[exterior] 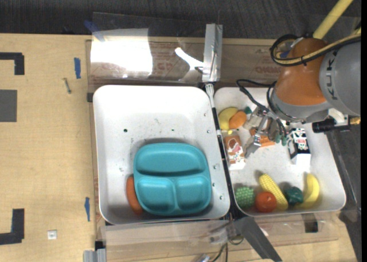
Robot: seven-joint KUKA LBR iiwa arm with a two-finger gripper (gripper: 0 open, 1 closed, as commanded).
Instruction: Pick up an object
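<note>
My gripper hangs low over the upper middle of the right bin, below the orange wrist band. Just to its left lie a yellow lemon and an orange fruit. A small white and red carton lies below and left of the gripper, close to it. A black and white carton sits just to its right. Along the bin's front are a green berry-like toy, a red tomato, a corn cob, a dark green item and a banana.
The left bin holds a teal compartment tray with an orange object partly under its left edge. A metal divider stands behind the wall between the bins. Cables loop near the wrist.
</note>
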